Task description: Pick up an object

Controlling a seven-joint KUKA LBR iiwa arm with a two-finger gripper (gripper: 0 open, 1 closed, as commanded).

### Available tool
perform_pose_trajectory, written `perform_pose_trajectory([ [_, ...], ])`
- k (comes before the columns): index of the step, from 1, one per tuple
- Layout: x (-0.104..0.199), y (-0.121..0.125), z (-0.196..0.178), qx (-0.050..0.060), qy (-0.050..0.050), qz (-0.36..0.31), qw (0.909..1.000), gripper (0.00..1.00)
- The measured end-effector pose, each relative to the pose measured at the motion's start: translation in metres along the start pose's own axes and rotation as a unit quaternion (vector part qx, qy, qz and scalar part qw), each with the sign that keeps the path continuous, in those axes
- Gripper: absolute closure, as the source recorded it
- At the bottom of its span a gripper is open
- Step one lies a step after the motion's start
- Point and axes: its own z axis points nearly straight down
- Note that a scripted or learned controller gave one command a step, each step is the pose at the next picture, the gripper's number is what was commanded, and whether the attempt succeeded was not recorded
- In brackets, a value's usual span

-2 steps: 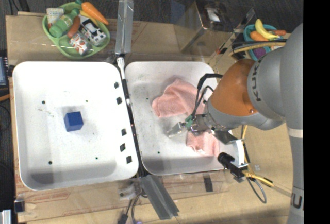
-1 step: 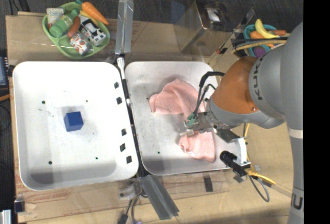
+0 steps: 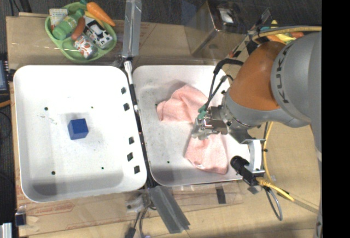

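Pink cloth (image 3: 188,104) lies crumpled in your right bin (image 3: 164,171), gripper (image 3: 203,125) low over it; grasp state I cannot tell, nothing lifted yet

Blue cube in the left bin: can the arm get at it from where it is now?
Probably yes: the blue cube sits alone and uncovered, with nothing crowding it. The claw is over the pink cloth and must cross the divider.

So there's a crumpled pink cloth (image 3: 188,116) lying rumpled in the right white bin (image 3: 164,168), running from the middle toward its near right corner. A small blue cube (image 3: 78,128) sits flat near the left white bin's (image 3: 33,176) centre.
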Motion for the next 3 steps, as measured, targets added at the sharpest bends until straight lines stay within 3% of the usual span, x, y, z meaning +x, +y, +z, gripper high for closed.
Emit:
perform_pose_trajectory([
  [1, 0.0, 0.0, 0.0, 0.0, 0.0, 0.001, 1.0, 0.0],
  [2, -0.055, 0.029, 0.105, -0.002, 0.0, -0.093, 0.9957, 0.0],
  [3, -0.055, 0.029, 0.095, -0.001, -0.001, -0.095, 0.9955, 1.0],
])
